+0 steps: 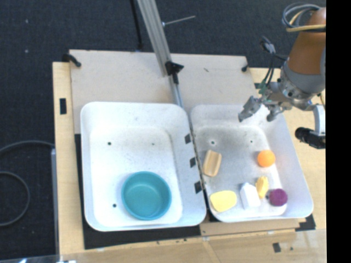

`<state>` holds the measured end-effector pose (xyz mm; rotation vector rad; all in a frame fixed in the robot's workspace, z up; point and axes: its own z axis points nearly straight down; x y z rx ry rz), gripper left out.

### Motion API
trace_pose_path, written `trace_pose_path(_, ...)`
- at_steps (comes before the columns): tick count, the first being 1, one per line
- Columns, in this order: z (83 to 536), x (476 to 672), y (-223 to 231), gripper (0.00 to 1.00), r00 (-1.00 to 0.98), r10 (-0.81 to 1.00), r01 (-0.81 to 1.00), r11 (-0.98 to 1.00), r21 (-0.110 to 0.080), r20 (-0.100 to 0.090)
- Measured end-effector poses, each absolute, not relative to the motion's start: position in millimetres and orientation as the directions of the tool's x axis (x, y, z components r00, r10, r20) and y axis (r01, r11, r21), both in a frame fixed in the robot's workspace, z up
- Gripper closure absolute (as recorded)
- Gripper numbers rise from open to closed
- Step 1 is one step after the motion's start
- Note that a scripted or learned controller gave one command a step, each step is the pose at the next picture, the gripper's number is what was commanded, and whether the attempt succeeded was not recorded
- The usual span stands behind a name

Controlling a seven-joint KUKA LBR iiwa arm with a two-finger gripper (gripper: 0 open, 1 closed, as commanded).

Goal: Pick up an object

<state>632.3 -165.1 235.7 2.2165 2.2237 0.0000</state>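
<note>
Even overhead light is washing the white bins [137,114] nearly featureless (mild glare), while soft shadows and slight blur are showing throughout.

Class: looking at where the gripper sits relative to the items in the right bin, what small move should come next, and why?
Probably move the gripper toward the orange ball and lower. It sits at the right bin's far edge with nothing between its open fingers.

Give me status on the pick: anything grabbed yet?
Done: nothing lifted; the orange ball, purple ball, yellow piece, white block and tan block all lie in the right bin. In hand: the gripper is open with nothing between its fingers, over that bin's far right corner. Left: descend, close, lift.
</note>
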Motion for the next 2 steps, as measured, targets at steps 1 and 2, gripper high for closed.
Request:
trace_pose_path(1, 236, 632.3, -165, 0.0, -0.004, 1.0, 1.0, 0.004, 0.001, -0.002)
trace_pose_path(2, 173, 635.5, -163, 0.0, -0.003, 1.0, 1.0, 0.003, -0.005, -0.001)
